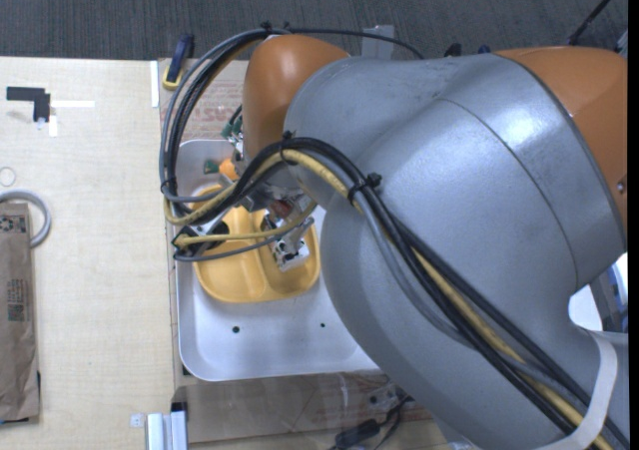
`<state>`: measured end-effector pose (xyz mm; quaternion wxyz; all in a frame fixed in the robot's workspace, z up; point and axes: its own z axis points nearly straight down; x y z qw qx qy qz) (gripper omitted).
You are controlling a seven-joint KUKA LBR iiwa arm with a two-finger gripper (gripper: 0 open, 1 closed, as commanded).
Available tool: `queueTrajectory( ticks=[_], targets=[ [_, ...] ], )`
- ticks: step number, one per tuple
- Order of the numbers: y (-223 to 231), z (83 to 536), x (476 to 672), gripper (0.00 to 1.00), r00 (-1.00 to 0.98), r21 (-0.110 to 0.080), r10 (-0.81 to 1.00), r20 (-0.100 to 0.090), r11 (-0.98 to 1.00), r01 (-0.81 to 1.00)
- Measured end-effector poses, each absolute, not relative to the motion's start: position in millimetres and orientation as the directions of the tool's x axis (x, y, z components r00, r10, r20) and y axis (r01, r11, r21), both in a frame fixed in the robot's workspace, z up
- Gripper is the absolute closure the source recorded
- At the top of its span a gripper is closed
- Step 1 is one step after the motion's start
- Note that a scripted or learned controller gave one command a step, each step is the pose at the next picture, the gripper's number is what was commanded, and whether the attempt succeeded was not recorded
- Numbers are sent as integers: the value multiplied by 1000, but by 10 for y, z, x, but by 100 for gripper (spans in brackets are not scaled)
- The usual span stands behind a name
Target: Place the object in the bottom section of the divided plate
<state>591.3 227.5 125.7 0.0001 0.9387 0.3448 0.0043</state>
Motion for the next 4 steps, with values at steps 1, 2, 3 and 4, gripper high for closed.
queueTrajectory(
  ticks=[1, 2, 3, 4],
  targets=[
    [2302, 929, 5090, 0, 884, -2, 467, 2, -884, 467],
    [2316, 981, 5054, 100, 884, -12, 467, -11, -884, 467],
    [2272, 1567, 4760, 100, 887, 1, 461, -9, -887, 461],
    [2269, 1580, 4769, 0, 888, 1, 460, -6, -888, 460]
  ],
)
